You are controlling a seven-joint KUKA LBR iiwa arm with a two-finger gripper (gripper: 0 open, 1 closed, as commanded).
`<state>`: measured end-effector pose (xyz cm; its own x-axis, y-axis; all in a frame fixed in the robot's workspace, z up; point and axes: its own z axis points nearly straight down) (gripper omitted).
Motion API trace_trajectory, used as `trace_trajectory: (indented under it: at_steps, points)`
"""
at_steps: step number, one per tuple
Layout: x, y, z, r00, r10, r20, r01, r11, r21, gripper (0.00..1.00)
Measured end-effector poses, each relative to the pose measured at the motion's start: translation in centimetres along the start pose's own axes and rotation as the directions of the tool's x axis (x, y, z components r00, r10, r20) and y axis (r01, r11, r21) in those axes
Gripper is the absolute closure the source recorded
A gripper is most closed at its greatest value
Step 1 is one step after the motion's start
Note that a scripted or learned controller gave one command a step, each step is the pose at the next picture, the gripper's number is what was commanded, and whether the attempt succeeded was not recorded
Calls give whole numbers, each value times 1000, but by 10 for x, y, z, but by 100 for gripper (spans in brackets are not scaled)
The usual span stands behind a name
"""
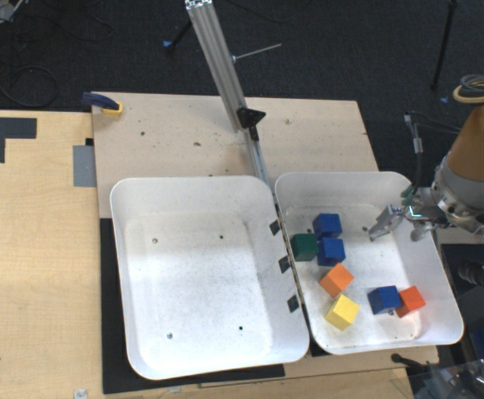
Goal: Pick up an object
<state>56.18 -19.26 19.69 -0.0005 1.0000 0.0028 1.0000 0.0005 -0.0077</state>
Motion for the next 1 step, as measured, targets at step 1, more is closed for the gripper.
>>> trace_trajectory:
  at_steps: [1]
  points:
    - [0,1,-3,1000,0,1,0,1000,-5,0]
